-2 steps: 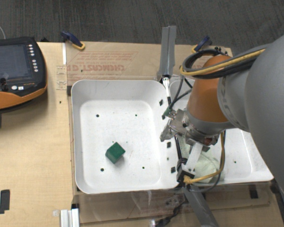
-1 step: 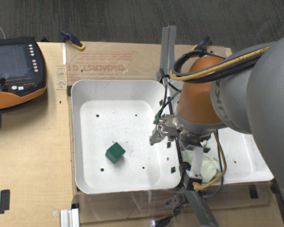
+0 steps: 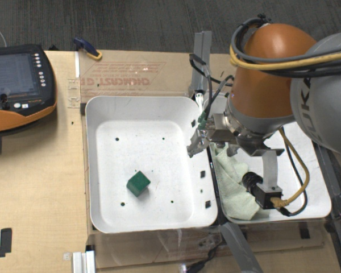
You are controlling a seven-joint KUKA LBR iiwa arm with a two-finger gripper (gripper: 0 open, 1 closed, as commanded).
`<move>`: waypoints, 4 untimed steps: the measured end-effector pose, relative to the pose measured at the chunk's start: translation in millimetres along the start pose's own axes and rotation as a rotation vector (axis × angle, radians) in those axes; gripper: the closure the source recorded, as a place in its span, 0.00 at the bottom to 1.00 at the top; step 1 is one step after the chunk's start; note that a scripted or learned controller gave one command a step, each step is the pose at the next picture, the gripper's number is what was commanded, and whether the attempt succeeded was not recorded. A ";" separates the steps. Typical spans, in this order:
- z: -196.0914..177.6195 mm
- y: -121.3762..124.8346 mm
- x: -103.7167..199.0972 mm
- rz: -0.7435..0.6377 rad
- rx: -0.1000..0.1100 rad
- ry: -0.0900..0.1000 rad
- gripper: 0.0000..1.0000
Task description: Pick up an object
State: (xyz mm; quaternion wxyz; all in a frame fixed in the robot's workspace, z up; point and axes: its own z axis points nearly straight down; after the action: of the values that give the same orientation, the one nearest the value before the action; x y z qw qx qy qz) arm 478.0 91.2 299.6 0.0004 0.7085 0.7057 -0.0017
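Observation:
A small green cube (image 3: 138, 183) lies on the floor of the left white bin (image 3: 102, 169), toward its front. A pale green crumpled cloth (image 3: 233, 186) lies in the right bin (image 3: 312, 203), along its left side. The arm's orange band and wrist hang over the right bin's left part, above the cloth. The gripper (image 3: 216, 144) sits under the wrist near the wall between the two bins, mostly hidden by the arm. I see nothing held between its fingers.
A teach pendant (image 3: 17, 87) rests on the bench at the far left. Brown cardboard (image 3: 131, 75) lies behind the left bin. Cables and a black connector (image 3: 261, 192) hang from the wrist over the right bin.

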 end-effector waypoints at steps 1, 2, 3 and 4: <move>31.3 3.1 110.3 -0.131 0.001 0.000 0.00; 70.5 -0.8 51.7 -0.262 0.002 0.000 0.00; 5.5 0.0 63.5 -0.670 -0.003 0.001 0.00; 50.2 -0.1 52.7 -1.008 -0.001 0.001 0.00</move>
State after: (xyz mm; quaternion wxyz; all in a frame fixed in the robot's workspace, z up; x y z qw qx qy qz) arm 478.0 143.8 249.2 -0.0005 0.2796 0.9601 -0.0008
